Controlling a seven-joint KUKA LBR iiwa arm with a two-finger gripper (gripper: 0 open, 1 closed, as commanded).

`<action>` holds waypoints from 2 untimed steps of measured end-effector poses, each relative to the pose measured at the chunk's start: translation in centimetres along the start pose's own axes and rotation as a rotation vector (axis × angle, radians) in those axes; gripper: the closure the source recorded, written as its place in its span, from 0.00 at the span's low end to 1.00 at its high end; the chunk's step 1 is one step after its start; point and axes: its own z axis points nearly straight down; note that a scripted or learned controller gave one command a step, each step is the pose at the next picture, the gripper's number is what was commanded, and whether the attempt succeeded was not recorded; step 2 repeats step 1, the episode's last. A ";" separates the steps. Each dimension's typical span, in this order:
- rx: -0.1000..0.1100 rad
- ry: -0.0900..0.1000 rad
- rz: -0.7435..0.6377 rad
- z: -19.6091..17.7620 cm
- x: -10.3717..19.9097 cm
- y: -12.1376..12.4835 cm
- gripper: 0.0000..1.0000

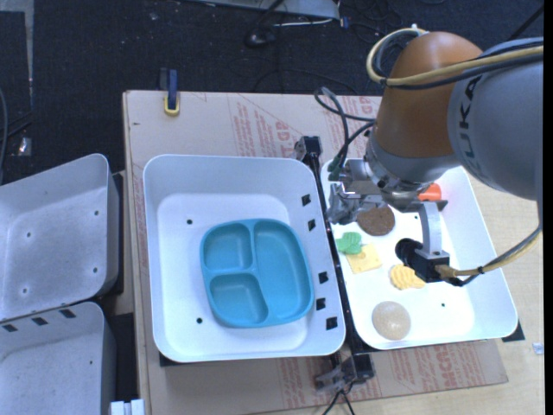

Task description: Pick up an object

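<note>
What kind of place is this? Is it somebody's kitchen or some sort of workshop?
Most likely a robotics lab, not a kitchen. A grey and orange robot arm reaches over two white bins on a bench, loose cables trail across the dark floor, and the food items look like toys.

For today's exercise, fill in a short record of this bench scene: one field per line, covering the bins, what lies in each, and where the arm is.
left bin: holds a blue divided tray with three compartments
right bin: holds small items
items in right bin: brown disc, green piece, yellow square, yellow ridged piece, pale round piece
arm: reaches in from the right, over the right bin
gripper: low at the right bin's left edge; grasp unclear
</note>
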 end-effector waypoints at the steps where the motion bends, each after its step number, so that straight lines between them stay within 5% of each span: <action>1: -0.003 0.000 -0.001 -0.4 5.7 -0.5 1.00; 2: -0.003 0.000 -0.001 -0.4 5.7 -0.5 1.00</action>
